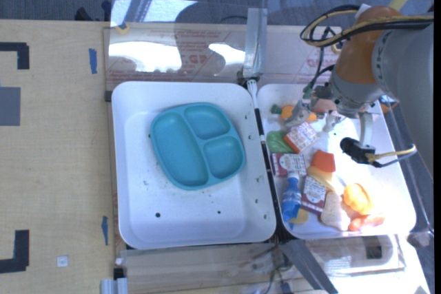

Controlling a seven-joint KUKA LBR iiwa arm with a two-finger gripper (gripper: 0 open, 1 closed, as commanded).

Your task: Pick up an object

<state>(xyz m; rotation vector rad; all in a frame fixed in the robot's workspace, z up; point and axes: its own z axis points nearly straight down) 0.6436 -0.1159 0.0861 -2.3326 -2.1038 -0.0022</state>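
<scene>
**Gripper low over a crowded right bin, its grip hidden**

We see the gripper at the far end of the right bin, with the grey arm and its orange band coming in from the right above it. The wrist hides its working end, so we cannot tell whether it is open or closed, or whether it holds anything.

The loose things are crowded along the left half of that bin, and several overlap, so their outlines are hard to separate. Nearest the gripper, just on its near side, lies a red-and-white packet. It is turned cornerwise to the bin walls, and we cannot make out its long axis with any certainty or whether the gripper touches it. A green piece sits beside it against the left wall, partly tucked under its edge.

Nearer the camera is an orange-red block. A blue bottle lies flat with its long axis roughly along the left wall, and we cannot tell which end is the cap. A yellow-orange fruit rests close to the near wall, and a pale lump next to it is too blurred to name.

The left bin carries a blue divided plate, whose long axis is slanted from far left to near right.
</scene>
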